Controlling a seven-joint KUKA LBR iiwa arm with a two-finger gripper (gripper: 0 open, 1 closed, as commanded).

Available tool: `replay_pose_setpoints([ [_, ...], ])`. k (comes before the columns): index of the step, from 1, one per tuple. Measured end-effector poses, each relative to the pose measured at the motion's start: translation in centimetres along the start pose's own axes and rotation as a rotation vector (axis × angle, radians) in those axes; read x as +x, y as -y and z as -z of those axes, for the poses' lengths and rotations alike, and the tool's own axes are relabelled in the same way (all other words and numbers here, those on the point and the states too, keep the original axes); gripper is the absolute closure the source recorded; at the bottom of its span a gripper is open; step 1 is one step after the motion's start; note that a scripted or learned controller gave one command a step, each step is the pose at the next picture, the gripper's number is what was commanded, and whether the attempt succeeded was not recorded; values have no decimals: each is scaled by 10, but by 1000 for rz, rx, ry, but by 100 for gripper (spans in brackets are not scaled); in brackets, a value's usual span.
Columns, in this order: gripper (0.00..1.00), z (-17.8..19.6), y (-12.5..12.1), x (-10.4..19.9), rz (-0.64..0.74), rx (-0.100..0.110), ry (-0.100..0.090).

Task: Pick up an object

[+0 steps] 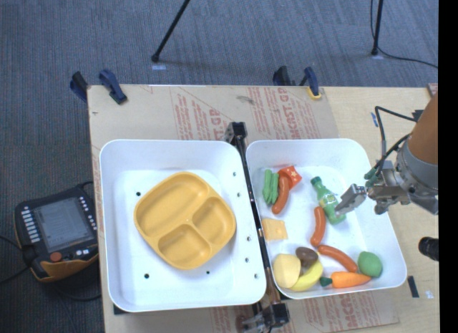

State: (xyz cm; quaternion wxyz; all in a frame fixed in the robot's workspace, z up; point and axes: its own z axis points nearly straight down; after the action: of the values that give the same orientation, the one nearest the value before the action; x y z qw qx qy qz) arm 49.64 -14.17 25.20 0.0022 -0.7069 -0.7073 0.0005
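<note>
The right bin point(336, 147) holds several toy foods: a green bottle point(325, 197), green bean pods point(269, 185), a red piece point(290, 175), sausages point(318, 225), a cheese slice point(274, 229), a lime point(369, 263), a carrot point(349, 279), a banana point(309, 278) and a yellow potato point(287, 269). My gripper point(366, 201) hangs over the right side of this bin, just right of the bottle. It is open with nothing between its fingers, and its left finger point(351, 199) is close to the bottle's base.
A yellow divided plate point(184, 219) lies in the left bin point(114, 181). A teach pendant point(56, 233) sits left of the bench. Blue clamps point(111, 84) grip the bench's far edge. Tripod legs point(175, 20) stand on the carpet behind.
</note>
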Motion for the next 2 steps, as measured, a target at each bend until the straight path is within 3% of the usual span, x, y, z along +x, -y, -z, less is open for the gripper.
replay_pose_setpoints([
  [1, 0, -165, 13, 0, -2, 1, -1],
  [2, 100, -155, 13, 0, -7, 2, -2],
])
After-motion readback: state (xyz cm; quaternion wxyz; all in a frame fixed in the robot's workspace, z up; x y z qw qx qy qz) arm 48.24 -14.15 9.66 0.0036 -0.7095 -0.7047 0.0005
